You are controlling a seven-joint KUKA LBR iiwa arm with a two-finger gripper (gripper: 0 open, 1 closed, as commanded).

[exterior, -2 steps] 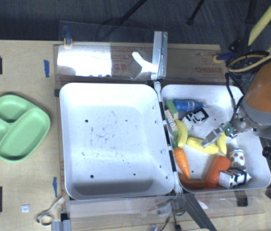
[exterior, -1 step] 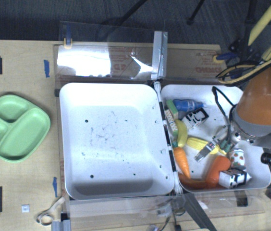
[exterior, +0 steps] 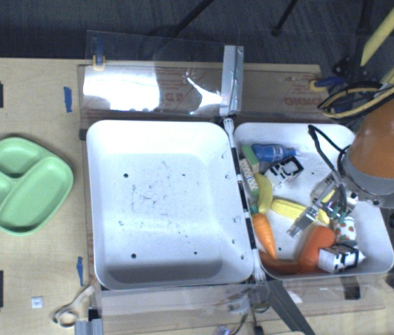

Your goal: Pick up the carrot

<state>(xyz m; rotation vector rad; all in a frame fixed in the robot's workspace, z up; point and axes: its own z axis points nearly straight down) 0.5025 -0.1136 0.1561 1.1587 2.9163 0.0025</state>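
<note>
The carrot (exterior: 264,234) lies at about 8 o'clock from the tool (exterior: 314,215), long axis running 11-to-5 (tool's grip state cannot be told).

A pale wooden bench (exterior: 36,271) is seen, bordered at its far edge by dark grey floor (exterior: 113,5).

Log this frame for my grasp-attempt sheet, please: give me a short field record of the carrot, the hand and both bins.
carrot: lies in the right bin, against its left wall, pointing toward the near edge
hand: low over the right bin, to the right of the carrot, above the yellow corn
carrot held: no, it lies apart from the hand
right bin: crowded with toys
left bin: beside it, white
off-bin: green divided plate on the bench
</note>
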